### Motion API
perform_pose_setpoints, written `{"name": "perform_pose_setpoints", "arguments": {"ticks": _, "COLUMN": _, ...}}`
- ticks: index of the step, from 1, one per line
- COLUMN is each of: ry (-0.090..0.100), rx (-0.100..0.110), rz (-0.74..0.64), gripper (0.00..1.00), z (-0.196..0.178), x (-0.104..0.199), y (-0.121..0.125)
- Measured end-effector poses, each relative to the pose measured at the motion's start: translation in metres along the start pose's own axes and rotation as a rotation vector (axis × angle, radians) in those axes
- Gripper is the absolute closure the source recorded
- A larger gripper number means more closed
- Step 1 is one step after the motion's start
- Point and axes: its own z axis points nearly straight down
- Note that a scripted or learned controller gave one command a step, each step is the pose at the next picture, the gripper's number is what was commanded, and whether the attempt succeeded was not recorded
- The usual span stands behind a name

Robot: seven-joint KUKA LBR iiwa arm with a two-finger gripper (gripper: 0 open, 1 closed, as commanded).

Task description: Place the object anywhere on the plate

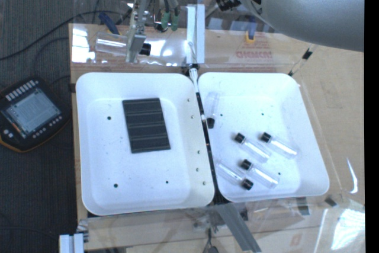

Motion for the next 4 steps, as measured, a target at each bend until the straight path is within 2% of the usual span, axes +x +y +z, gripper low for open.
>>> {"name": "perform_pose_setpoints", "arguments": {"ticks": 1, "ry": -0.001, "rx": -0.002, "rz": -0.370, "gripper": 1.00, "z": 0.000, "x": -0.050, "y": 0.005}}
{"name": "perform_pose_setpoints", "arguments": {"ticks": 2, "ry": -0.002, "rx": -0.004, "rz": -0.881, "gripper": 1.00, "z": 0.000, "x": -0.053, "y": 0.006}}
{"name": "perform_pose_setpoints", "arguments": {"ticks": 4, "ry": -0.012, "rx": -0.014, "rz": -0.877, "gripper": 1.00, "z": -0.021, "x": -0.055, "y": 0.007}}
